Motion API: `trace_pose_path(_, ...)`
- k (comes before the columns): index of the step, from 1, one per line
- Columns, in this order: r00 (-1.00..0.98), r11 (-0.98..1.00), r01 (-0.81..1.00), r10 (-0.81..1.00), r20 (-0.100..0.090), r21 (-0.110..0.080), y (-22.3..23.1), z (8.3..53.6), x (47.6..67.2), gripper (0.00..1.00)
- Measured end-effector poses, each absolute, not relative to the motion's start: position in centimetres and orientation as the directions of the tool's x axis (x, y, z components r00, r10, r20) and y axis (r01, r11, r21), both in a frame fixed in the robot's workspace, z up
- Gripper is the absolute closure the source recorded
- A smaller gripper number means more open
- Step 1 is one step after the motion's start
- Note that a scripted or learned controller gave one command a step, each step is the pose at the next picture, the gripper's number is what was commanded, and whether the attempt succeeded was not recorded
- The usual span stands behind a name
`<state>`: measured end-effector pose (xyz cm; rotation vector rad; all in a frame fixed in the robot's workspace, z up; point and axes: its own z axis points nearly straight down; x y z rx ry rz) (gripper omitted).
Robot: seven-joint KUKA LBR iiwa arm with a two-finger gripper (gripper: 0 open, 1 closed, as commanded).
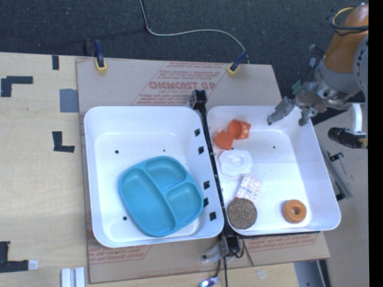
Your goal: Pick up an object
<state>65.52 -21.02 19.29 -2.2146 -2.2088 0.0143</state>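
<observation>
The right bin point(311, 151) holds an orange cup point(233, 133) lying on its side at the back left, a white round lid point(234, 161), a patterned packet point(248, 188), a brown round disc point(242, 213) and an orange doughnut ring point(294, 210). My gripper point(291, 116) hangs over the bin's back right corner, well right of the orange cup. Its two fingers stand apart, open, with nothing between them.
The left bin point(102, 130) holds a blue divided plate point(160, 194). A black divider point(206, 154) runs between the bins. Both bins rest on a cardboard sheet point(179, 82) held by clamps at the back. A cable point(179, 31) trails behind.
</observation>
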Motion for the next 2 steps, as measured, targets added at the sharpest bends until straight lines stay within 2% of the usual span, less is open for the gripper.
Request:
trace_pose_path(1,-0.001,0.001,1.000,1.000,0.000,-0.002,-20.9,20.3,65.9,0.00)
trace_pose_path(2,-0.002,0.002,1.000,1.000,0.000,-0.005,-20.6,15.9,65.5,0.00)
